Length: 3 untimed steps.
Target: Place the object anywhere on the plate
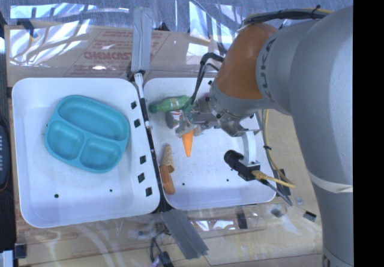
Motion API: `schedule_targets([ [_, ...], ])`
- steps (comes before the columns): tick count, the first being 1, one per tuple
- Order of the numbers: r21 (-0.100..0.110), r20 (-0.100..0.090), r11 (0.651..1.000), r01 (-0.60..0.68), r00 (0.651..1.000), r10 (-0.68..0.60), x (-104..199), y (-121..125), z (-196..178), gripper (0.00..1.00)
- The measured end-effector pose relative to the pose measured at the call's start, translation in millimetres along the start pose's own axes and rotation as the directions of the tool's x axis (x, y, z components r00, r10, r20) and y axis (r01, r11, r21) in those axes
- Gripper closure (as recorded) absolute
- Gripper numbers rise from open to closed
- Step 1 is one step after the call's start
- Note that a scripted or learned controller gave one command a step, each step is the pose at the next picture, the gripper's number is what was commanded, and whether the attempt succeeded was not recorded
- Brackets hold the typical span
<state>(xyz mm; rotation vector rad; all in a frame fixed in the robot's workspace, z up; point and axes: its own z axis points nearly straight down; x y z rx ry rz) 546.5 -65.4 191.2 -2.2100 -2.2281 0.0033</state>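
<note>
So the hand (191, 123) is low in the right bin (210, 197), parked right over the fat end of the orange carrot (188, 143). The carrot's tip hangs out below it, pointing toward the near wall. Honestly can't tell whether the hand is clenched on it, let go, or just touching the top, since the wrist blocks that spot.

The carrot looks like a toy: small, light, stiff plastic, probably a bit slick. Being tapered, it'll want to squirt out if pinched near the tip, so I'd take it across the thick end, where there's more to bite on.

Other stuff in the same bin: a green bottle (169, 104) lying on its side just up and left of the hand, and a tan and orange stick-shaped thing (167, 168) along the left wall. The bottle is near enough that it could get bumped.

The blue plate (87, 133), with its three compartments, sits in the left bin (36, 206), well apart from the carrot. Nothing is on it yet, so the whole carry over the divider is still to do.
</note>
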Motion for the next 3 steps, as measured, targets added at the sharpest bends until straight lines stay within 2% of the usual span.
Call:
schedule_targets([
  [1, 0.003, -0.001, 1.000, 0.003, 1.000, -0.003, 57, 0, 1, 1.00],
  [2, 0.000, 0.000, 1.000, 0.006, 1.000, -0.006, 137, 22, 1, 1.00],
  [3, 0.000, 0.001, 1.000, 0.002, 1.000, -0.002, 134, 22, 0, 0.00],
])
